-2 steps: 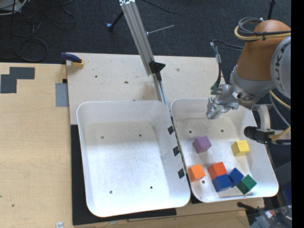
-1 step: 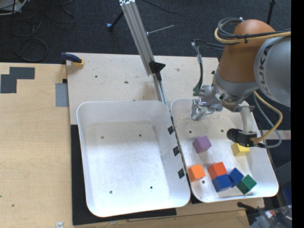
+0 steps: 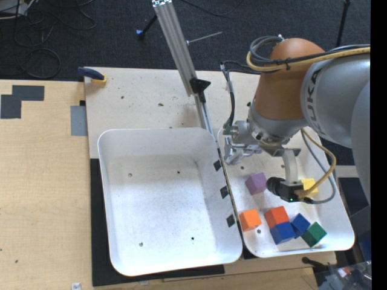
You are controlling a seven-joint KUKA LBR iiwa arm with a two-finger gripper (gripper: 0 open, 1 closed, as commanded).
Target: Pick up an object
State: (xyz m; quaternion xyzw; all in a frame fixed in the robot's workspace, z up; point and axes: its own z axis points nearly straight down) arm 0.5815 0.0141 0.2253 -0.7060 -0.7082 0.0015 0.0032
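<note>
Camera view has the gripper (image 3: 236, 153) hanging over the right bin (image 3: 338, 237), at that bin's ten o'clock; whether it is released or clenched I cannot tell. The purple cube (image 3: 256, 183) lies nearest, at the gripper's five o'clock. Best to centre over that cube, square to its faces, then descend.
</note>
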